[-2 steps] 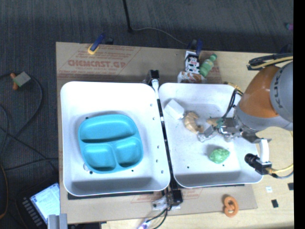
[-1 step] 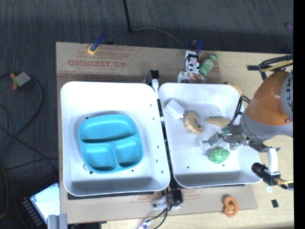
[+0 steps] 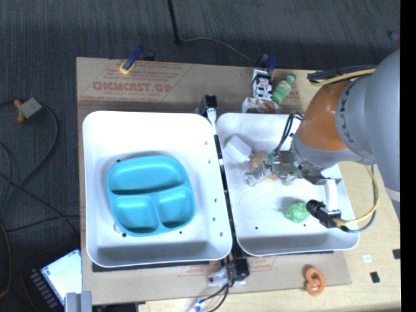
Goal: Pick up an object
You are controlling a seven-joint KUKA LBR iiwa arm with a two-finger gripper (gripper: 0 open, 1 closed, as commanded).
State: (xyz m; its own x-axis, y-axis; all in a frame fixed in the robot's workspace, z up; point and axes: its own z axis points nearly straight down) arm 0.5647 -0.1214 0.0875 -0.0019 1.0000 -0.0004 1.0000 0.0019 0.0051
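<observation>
Camera view shows our gripper (image 3: 265,168) low inside the right bin (image 3: 260,242), down among a small cluster of objects near the bin's upper middle. We cannot tell how the jaws stand: the wrist and the orange band of the arm (image 3: 328,125) crowd the spot, and the tip blurs into the clutter.

Right at the jaws lies a small tan and grey object (image 3: 259,164), too mixed up with the tip for us to name it or to say whether it is gripped or merely touched. Just up and to the left of the jaws sits a pale grey block (image 3: 237,149), near but seemingly apart. Below and to the right of the jaws, well clear of them, rests a green lumpy toy (image 3: 297,212).

For this step we judge that the closing should centre on one item alone. The tan piece is the nearest candidate, so we would want it squarely between the jaws, with the grey block left outside, and a straight rise afterwards so nothing drags along the bin floor.

Far to the left of the jaws, the left bin (image 3: 97,174) holds a blue divided tray (image 3: 151,194).
</observation>
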